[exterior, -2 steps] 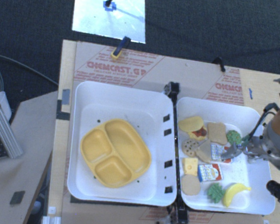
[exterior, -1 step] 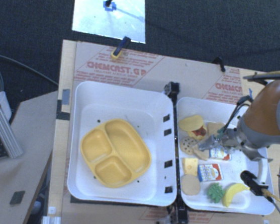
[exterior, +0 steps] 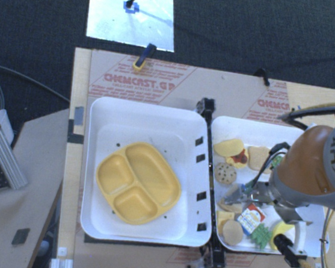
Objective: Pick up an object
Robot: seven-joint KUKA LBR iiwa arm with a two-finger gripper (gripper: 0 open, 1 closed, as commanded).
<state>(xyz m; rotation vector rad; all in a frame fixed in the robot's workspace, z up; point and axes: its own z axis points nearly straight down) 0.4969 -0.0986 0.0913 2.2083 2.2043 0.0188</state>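
Figure: overhead slanted view of the bench with the two bins side by side. The left bin [exterior: 157, 120] held a yellow divided tray [exterior: 138, 182], set roughly at its middle with its three compartments bare; it seemed to serve as a receiving place, though that is a judgement. The right bin [exterior: 250, 127] held the candidate objects crowded along its near and left portions: a yellow food piece [exterior: 229, 147] and a pale bread-like piece [exterior: 258, 156] toward the far side, a speckled cookie [exterior: 225, 174] just beside the dividing wall, a round tan piece [exterior: 232, 233], a red-and-white packet [exterior: 250, 218], and a green toy [exterior: 260, 235] near the front rim. The clustering left little free room between items, so a clean grasp of any one appeared to demand a narrow approach. The arm [exterior: 309, 166] reached in from the right, its orange band over the bin's middle and its wrist bent down toward the clutter. The gripper [exterior: 239, 195] lay low between the cookie and the packet, just beside both; how wide it stood, and whether anything was held, could not be told.
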